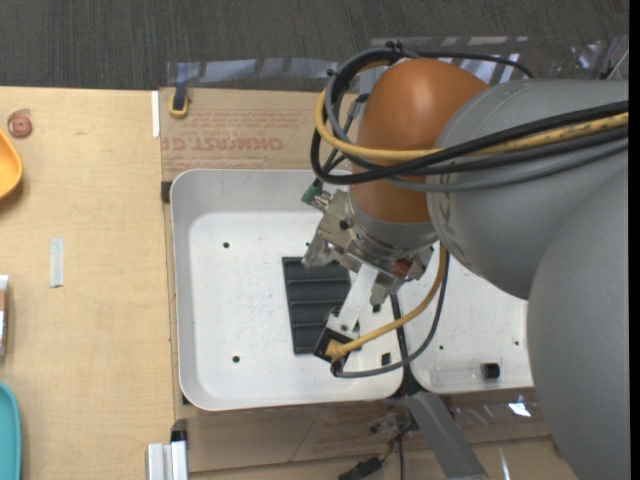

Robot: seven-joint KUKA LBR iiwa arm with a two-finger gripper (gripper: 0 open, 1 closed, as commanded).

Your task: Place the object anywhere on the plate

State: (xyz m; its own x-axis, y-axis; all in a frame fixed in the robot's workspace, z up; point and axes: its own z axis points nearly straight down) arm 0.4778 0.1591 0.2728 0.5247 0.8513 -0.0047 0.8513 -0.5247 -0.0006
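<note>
The arm [560,218] is nearest the camera. Its grey link covers the right of the view, and its orange band [410,118] sits above the wrist. The gripper [338,253] hangs below the band, over the left bin [185,288], and the wrist hides its working end. Whether it is open or closed, and whether it has hold of anything, cannot be determined.

Task status:
- A black ribbed slab [312,303] lies flat on the floor of the left bin, near its right edge. The gripper is directly above the slab's upper-right part.
- The slab is judged to be the task's object. This is not certain, since it could instead serve as the plate.
- No placement can be confirmed. The pick, the transfer and the release are judged still to be done.

Surface and room:
- The right bin [480,328] lies largely under the arm. A small black item [490,371] rests near its lower edge.
- Both bins rest on cardboard [250,133] beside a tan bench [90,318].
- An orange item [8,173] and a teal item [6,433] lie at the bench's left edge.
- Dark carpet [150,23] lies beyond the bench.
</note>
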